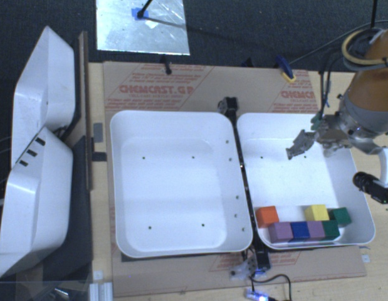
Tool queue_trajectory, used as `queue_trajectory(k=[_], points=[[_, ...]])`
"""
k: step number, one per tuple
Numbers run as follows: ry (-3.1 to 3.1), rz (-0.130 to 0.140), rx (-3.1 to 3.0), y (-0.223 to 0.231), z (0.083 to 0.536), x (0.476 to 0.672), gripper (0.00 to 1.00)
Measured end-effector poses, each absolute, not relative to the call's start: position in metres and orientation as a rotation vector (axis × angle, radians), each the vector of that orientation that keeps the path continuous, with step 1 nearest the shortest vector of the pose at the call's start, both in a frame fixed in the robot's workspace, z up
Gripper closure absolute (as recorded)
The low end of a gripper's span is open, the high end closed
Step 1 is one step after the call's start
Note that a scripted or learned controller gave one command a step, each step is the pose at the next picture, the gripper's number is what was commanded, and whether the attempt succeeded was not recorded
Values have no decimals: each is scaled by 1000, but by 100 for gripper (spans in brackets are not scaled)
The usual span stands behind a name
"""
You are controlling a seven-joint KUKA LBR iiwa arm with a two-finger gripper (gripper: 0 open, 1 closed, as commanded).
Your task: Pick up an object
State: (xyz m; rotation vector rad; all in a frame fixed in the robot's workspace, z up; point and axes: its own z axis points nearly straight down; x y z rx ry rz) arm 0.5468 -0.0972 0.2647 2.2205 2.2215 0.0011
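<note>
Arm (369, 86) — cropped at right edge

one fixed cam above bench (181, 80), slanted look down, mid range, both white bins (175, 243) in frame

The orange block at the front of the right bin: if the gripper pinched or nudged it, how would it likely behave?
The orange block looks like a stiff, flat-sided cube, so it probably slides rather than rolls. It appears small, likely light. A purple block sits close in front of it, so a push toward the bin's front wall would probably jam, and fingers may find little clearance on that side.
</note>
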Motion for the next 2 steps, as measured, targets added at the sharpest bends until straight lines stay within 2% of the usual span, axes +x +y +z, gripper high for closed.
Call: queue_trajectory(k=[2], points=[[2222, 1, 2220, -97, 265, 547, 0]])
